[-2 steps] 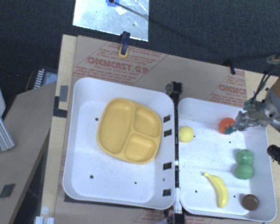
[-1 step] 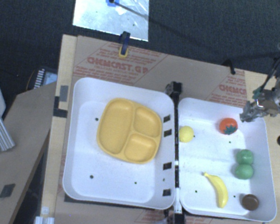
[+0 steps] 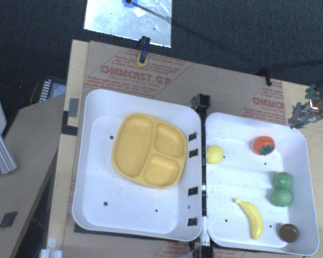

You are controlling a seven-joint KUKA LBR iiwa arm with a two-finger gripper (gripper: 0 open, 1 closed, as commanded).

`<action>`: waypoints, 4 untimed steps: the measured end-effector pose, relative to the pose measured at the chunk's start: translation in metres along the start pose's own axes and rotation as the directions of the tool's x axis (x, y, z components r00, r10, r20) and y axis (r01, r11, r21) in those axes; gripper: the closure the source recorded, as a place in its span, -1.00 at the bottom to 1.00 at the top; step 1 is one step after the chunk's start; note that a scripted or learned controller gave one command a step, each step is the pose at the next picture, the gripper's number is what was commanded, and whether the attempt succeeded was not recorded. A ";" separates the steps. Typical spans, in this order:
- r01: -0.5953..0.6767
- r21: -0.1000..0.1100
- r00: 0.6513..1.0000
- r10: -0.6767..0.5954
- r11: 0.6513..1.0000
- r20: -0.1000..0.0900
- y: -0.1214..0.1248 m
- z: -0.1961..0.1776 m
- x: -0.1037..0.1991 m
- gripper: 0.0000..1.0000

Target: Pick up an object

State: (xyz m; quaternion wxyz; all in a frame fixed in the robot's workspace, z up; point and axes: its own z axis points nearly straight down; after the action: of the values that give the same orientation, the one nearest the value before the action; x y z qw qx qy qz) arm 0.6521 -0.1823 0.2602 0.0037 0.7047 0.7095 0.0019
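Cardboard (image 3: 176, 76) beneath both bins reads "CHEMCAST" in red print.

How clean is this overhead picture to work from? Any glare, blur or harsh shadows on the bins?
Camera view: even, soft light, with faint shadows under the banana and the yellow plate. The foil sheet at top shows bright glare. The white right bin looks slightly washed out. The gripper at the right edge is blurred, so its fingers are unclear.
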 end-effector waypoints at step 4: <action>0.002 0.008 1.000 -0.002 1.000 -0.004 -0.072 -0.009 0.142 1.00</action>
State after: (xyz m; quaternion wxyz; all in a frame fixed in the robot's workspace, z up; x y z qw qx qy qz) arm 0.5789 -0.0406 0.2685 -0.0008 0.7038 0.7104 0.0004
